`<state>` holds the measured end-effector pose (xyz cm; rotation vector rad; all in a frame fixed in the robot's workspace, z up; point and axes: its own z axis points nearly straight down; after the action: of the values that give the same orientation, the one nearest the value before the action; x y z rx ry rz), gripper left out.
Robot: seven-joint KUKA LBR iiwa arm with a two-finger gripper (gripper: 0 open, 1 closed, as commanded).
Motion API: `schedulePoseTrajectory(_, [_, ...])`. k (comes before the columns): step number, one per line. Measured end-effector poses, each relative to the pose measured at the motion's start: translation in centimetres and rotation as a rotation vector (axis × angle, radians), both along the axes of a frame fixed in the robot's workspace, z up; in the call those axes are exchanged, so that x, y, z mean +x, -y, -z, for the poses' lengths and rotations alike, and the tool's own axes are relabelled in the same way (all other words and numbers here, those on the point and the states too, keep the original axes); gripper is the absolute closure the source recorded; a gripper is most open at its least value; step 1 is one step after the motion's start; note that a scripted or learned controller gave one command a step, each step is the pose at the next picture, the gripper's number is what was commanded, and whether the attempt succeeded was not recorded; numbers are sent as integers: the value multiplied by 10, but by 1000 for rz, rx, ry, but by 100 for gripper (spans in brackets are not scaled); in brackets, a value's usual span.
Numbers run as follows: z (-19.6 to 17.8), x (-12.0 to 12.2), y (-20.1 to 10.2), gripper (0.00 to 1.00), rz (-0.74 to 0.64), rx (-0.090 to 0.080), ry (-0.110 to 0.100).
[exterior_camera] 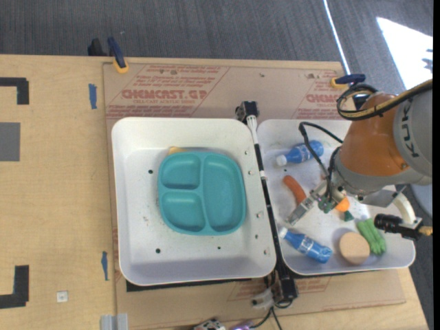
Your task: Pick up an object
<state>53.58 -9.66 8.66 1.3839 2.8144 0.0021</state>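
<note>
In the right bin (405,256), my gripper (307,207) hangs low under the orange-banded wrist. Its fingers stand open with nothing between them. An orange carrot-shaped piece (295,187) lies just up and left of the fingertips, close beside them. A blue bottle (307,246) rests below the gripper near the bin's front. A second blue bottle (301,152) lies toward the back. A green piece (372,235) and a round tan piece (355,248) sit at the front right. Small coloured bits (342,205) lie right beside the gripper, partly hidden by the arm.
The left bin (130,184) holds a teal divided plate (202,192). A raised rim (261,184) with a black clamp at its back end separates the two bins. The arm and its cables cover the right bin's right side.
</note>
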Motion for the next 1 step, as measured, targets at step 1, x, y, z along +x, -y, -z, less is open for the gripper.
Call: schedulePoseTrajectory(1, [0, -5, 4, 0, -164, -1, 2])
